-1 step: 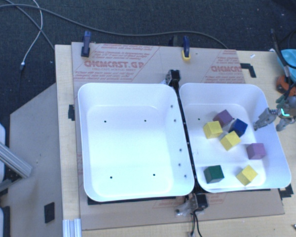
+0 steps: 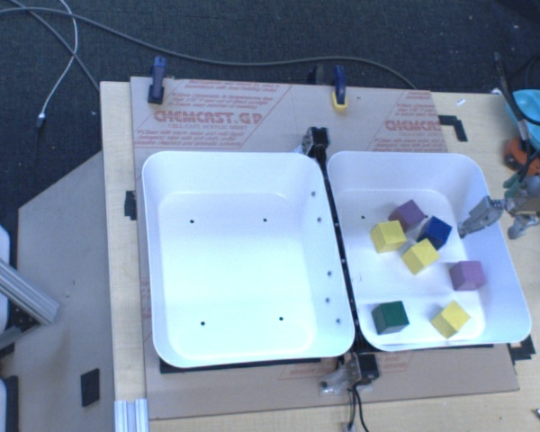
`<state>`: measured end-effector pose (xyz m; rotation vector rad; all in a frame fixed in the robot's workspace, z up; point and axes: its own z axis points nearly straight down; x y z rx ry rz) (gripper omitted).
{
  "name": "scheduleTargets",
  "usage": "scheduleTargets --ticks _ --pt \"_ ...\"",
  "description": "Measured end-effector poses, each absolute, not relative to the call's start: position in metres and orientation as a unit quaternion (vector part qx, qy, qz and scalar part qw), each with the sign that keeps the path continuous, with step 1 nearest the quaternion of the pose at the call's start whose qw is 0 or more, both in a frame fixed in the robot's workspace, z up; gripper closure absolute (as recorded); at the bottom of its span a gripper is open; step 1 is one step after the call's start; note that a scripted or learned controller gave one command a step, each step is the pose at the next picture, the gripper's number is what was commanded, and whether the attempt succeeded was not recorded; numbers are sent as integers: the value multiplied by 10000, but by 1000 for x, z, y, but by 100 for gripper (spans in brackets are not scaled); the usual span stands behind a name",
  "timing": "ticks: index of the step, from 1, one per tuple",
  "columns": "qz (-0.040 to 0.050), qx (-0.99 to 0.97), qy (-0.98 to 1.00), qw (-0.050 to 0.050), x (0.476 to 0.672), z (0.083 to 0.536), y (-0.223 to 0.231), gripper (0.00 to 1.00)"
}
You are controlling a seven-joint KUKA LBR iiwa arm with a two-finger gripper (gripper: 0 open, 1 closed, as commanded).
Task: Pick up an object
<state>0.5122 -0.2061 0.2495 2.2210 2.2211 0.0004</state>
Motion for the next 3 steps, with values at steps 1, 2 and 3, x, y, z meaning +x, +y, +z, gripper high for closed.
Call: scheduleTargets --ticks 1,2,3 --pt "-7 7069 7073 -14 519 205 -205 0" --pt "-11 7071 7071 -22 518 142 -204 0" --pt "18 7072 7070 44 520 112 -205 0"
